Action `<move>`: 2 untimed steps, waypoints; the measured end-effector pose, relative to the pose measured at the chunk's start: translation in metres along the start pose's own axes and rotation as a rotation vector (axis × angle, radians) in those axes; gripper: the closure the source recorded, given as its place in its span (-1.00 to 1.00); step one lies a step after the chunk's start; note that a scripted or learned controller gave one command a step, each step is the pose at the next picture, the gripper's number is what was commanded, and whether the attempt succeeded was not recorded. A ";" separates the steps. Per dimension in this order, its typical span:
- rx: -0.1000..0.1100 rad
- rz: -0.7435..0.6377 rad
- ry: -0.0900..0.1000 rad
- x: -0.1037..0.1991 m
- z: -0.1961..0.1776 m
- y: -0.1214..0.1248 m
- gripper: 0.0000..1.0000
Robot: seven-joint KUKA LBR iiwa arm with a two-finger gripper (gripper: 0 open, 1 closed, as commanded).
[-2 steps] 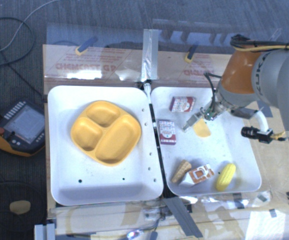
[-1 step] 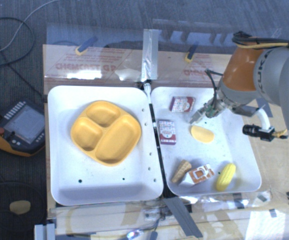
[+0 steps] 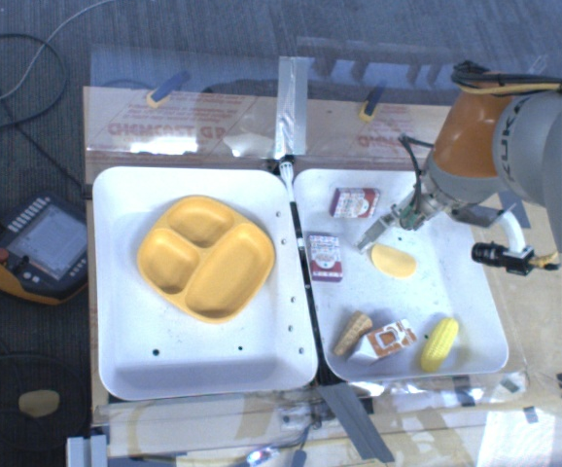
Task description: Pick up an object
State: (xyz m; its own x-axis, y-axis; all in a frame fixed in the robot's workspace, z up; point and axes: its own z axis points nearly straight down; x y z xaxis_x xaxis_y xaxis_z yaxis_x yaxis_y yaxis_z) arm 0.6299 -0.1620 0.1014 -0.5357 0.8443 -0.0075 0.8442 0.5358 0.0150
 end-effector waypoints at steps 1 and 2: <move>-0.003 0.000 0.000 0.000 -0.010 0.001 1.00; -0.002 0.000 0.000 0.000 -0.009 0.001 -1.00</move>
State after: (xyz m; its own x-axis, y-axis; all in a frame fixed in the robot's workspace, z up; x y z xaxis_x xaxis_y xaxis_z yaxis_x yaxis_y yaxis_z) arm 0.6306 -0.1616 0.1108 -0.5356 0.8444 -0.0078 0.8443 0.5356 0.0174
